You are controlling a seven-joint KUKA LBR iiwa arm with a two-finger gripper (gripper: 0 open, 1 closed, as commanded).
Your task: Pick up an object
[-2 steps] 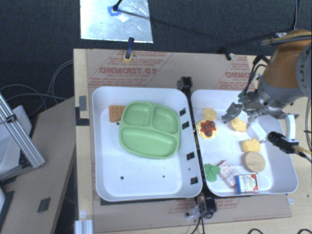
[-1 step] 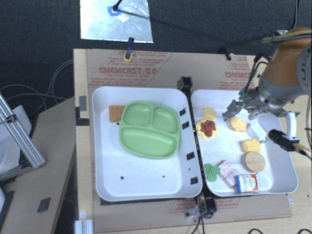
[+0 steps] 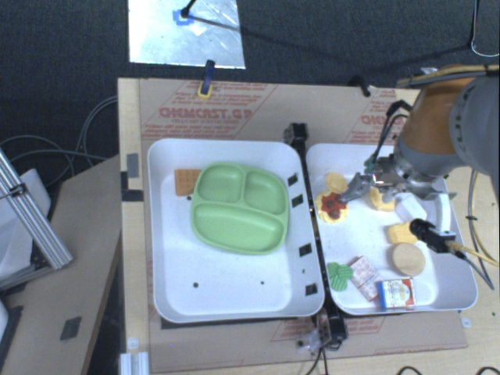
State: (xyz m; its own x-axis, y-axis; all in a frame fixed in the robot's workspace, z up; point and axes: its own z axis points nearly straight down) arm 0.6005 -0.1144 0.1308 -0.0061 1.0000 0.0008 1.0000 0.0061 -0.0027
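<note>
The right bin [image 3: 457,287] holds several small items: a red piece [image 3: 332,205], a yellow piece [image 3: 336,182], a yellow lump [image 3: 383,200], a yellow block [image 3: 399,233], a tan round bun [image 3: 408,258], a green piece [image 3: 338,274], a patterned packet [image 3: 363,276] and a blue, white and red carton [image 3: 395,293]. My gripper [image 3: 353,190] reaches in from the right and hangs low over the bin's upper part. Its tip is just right of the red piece and below the yellow piece. I see nothing held in it.
The left bin [image 3: 168,287] holds a green divided plate [image 3: 238,207] and an orange cracker [image 3: 185,181] by the plate's upper left. A black divider [image 3: 306,209] runs between the bins. The arm's orange band [image 3: 430,123] hangs over the right bin's far edge.
</note>
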